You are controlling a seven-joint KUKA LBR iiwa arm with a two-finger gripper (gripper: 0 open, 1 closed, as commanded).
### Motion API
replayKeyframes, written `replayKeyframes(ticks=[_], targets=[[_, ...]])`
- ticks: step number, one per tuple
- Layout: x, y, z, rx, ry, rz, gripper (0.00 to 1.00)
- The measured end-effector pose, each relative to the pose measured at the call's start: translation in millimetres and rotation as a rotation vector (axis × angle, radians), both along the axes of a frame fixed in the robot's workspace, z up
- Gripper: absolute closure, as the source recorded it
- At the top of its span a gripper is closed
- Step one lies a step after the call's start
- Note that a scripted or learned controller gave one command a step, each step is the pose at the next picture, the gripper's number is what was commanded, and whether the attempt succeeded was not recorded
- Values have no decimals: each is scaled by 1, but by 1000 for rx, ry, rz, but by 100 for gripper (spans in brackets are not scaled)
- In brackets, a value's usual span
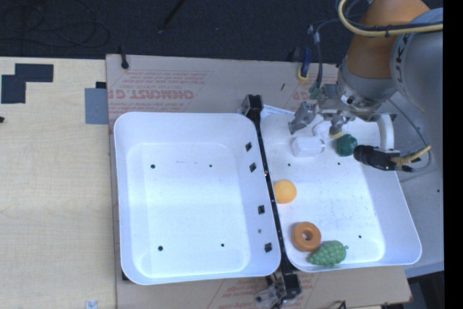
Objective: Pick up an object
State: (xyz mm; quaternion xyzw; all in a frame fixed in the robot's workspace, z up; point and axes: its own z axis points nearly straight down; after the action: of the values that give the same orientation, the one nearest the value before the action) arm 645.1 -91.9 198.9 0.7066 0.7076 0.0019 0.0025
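Over the far end of the right bin point(405, 228), the gripper point(317, 121) hangs low with its two fingers spread apart and nothing between them. Directly below and just nearer the camera lies a small white block point(307, 146), pale against the bin floor and hard to outline. A dark green object point(344, 145) rests just beside the gripper's right-hand finger in this view; whether they touch cannot be told. Further down the same bin sit an orange ball point(284, 191), close to the divider, an orange ring point(307, 235) and a light green knobbly object point(328, 253), the last two near the front wall and almost touching. Left bin point(130, 155) carries no candidates. Assessment: the task is at the approach stage, with no grasp made; the released fingers and low position suggest a descent toward the white block or the dark green object. Next move calls for centring the fingers astride one item, lowering to the floor and closing. Risk noted: the two nearby items lie close together, so a finger may nudge one aside.
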Motion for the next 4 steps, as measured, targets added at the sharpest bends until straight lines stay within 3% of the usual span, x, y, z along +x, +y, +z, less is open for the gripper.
replayKeyframes(ticks=[1,2,3,4], targets=[[0,-14,214,-3,-11,0,0],[-1,-37,348,-3,-6,0,0],[-22,-101,275,0,15,-7,0],[-160,-111,343,1,6,-6,0]])
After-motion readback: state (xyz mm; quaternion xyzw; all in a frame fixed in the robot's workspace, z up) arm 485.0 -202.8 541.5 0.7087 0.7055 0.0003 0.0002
